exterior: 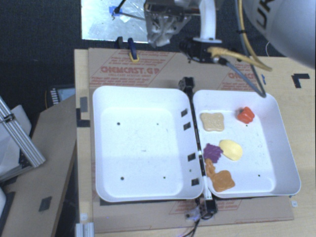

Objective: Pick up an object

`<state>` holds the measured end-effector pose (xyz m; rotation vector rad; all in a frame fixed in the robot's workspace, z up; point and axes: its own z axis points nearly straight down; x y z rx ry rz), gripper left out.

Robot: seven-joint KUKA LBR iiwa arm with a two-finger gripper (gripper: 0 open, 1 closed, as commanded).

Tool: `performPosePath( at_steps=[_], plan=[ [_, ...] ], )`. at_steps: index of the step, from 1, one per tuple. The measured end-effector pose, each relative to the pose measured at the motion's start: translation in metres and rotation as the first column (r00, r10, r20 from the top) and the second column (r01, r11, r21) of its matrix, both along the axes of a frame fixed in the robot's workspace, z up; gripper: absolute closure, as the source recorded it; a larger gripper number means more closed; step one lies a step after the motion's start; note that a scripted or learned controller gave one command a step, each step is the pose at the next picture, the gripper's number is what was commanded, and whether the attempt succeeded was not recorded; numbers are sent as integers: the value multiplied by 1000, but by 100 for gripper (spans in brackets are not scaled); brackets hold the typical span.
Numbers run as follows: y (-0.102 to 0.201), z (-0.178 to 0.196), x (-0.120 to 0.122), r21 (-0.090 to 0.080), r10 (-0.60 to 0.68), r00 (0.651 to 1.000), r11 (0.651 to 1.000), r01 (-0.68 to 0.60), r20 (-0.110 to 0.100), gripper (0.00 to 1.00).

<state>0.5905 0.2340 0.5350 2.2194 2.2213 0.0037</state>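
Brown board (148, 65), "CHEMCAST" printed red.

The end effector (160, 33) hangs high at the top of the camera view, fingers pointing down, nothing visible between them. To its right bulks the grey arm's rounded casing (281, 14), with yellow and grey cables trailing down beside it.

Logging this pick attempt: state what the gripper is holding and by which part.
Nothing is held. The gripper hangs above the bench behind the bins, with nothing between its fingers; the toy pieces all lie in the right bin.
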Motion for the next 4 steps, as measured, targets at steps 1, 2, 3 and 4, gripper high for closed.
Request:
performPosePath(
  at_steps=[1,2,3,4],
  plan=[
    [0,-172,6,0,-1,1000,1000,1,-2,100],
    [0,-43,4,5,3,1000,1000,-4,11,100],
    [0,1,19,2,4,1000,1000,-4,4,100],
    [0,0,43,0,1,1000,1000,-1,1,100]
  ],
)
